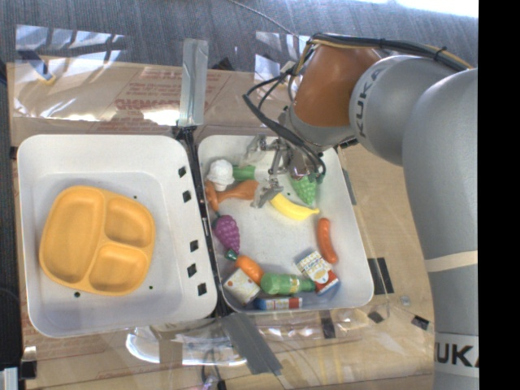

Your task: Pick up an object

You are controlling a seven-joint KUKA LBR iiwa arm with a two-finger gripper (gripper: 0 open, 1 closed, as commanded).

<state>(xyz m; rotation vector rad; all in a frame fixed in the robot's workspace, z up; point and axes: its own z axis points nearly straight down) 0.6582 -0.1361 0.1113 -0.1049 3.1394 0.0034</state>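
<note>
Under the arm (pixel 406 112), pincer (pixel 280 173) partly hidden, fingers unclear.

You're looking at matt white plastic bins (pixel 49 157), a smooth yellow plastic divided tray (pixel 97 240) and glossy plastic toy food such as the banana (pixel 292 208). The counter (pixel 97 96) wears brown cardboard under shiny clear film. The arm (pixel 431 136) is smooth grey with a satin orange band.
</note>
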